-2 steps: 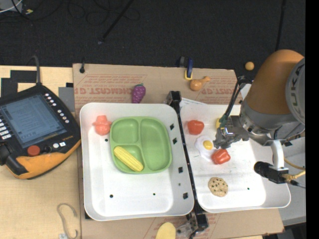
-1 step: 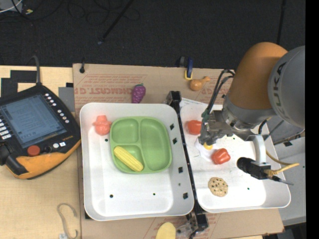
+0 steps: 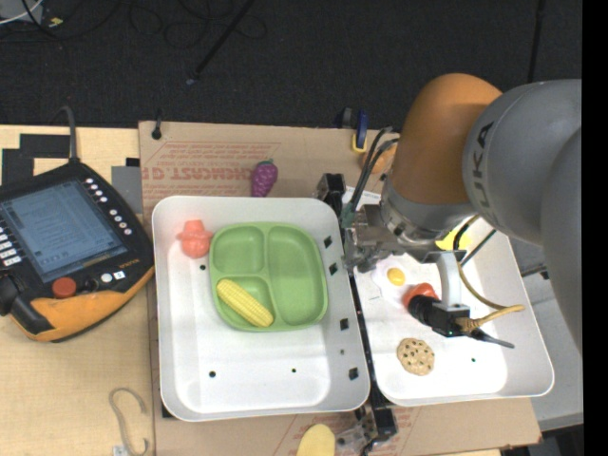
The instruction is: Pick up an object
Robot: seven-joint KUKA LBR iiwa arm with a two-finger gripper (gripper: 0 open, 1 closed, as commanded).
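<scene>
A grey robot arm with an orange band reaches in from the right over two shallow white bins set side by side on a counter (image 3: 85,369). Its gripper (image 3: 366,250) hangs low at the inner edge of the right bin (image 3: 532,373) – whether its fingers are apart or together cannot be told, as the wrist hides them.

Likely targets lie just beside it in that bin: a fried-egg toy (image 3: 395,275), a red item (image 3: 421,296) and a cookie (image 3: 415,355). The left bin (image 3: 247,383) holds a green divided plate (image 3: 269,275) with a corn cob (image 3: 245,303) in one compartment, and a pink toy (image 3: 193,238) beside the plate. Nothing looks lifted yet – the gripper seems poised to descend.
</scene>
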